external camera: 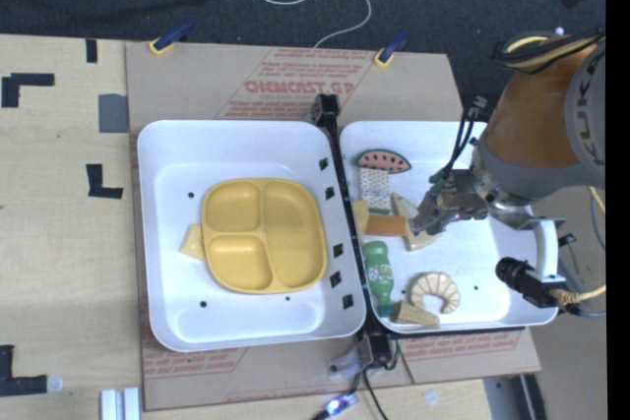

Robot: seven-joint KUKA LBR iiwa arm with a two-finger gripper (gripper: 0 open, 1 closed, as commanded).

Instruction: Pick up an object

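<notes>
The right bin (492,305) holds several toy foods. A watermelon slice (383,161) lies at the back, with a white waffle-like piece (374,183) just below it. Near the middle sits a brown block (385,226) beside a pale wedge (403,207). A green bottle (377,270) lies along the left wall. A croissant (435,290) and a cheese-like wedge (414,315) rest at the front. My gripper (425,225) hangs low over the bin's middle, right of the brown block.
In the left bin (162,211) lies a yellow divided plate (264,234) with a pale yellow piece (192,242) peeking out at its left. A black divider (340,202) separates the bins. The arm's grey and orange body (536,128) covers the right bin's far right.
</notes>
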